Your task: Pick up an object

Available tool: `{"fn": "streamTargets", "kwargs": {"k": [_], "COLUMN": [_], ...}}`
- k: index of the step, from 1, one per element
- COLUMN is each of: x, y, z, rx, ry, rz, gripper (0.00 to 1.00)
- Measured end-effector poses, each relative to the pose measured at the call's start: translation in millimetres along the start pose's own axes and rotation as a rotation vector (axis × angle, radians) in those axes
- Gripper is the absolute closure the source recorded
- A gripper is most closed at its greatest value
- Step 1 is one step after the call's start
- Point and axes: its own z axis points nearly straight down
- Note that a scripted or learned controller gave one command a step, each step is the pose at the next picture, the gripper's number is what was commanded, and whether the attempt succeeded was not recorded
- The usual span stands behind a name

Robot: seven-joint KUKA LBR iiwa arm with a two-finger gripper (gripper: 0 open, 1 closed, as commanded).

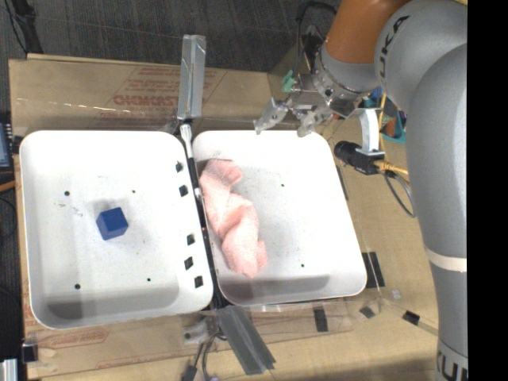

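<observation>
A crumpled pink cloth (230,217) lies along the left side of the right bin (317,213), close to the divider. A small blue cube (112,222) sits in the left bin (48,181), left of its middle. My gripper (284,120) hangs over the far rim of the right bin, above and to the right of the cloth. Its two fingers are spread apart with nothing between them.
A grey metal bar (191,78) stands upright at the far end of the divider between the bins. Black clips (190,236) line the divider. Cardboard (119,94) lies beyond the bins. The arm's big grey body (432,133) fills the right side.
</observation>
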Motion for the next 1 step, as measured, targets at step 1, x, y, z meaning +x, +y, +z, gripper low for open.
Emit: {"fn": "streamTargets", "kwargs": {"k": [1], "x": [17.0], "y": [-30.4], "z": [151.3], "rx": [0.001], "ry": [0.001], "rz": [0.047], "gripper": [0.00]}}
